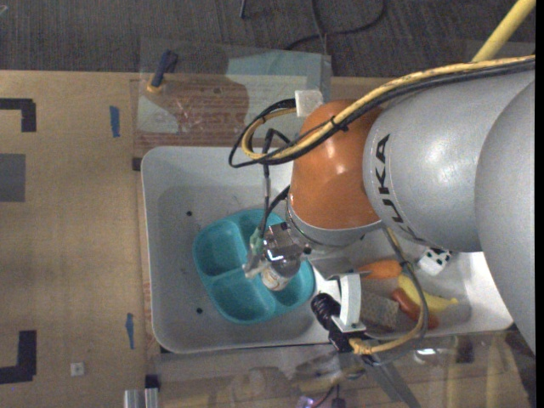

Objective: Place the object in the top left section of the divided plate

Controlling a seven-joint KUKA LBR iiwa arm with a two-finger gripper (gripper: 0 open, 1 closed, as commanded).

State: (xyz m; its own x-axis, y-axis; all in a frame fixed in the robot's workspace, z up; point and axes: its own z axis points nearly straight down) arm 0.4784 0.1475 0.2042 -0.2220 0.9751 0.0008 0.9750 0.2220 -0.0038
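A: What does the arm point(450, 155) look like?
B: Thick, smooth silver-grey casing with a glossy orange band point(336, 172) above the wrist, and "KUKA" in dark letters on the grey shell beside it.
A: Any cabling?
B: A yellow-and-black cable point(408, 82) lies across the casing, and thin black wires point(263, 147) loop by the orange band.
A: And the claw point(270, 262)?
B: Small, shiny metal.

A robotics lab: a KUKA arm point(425, 168) over a wooden surface point(68, 253) with tape marks point(115, 121), loose cables point(340, 7) on carpet.
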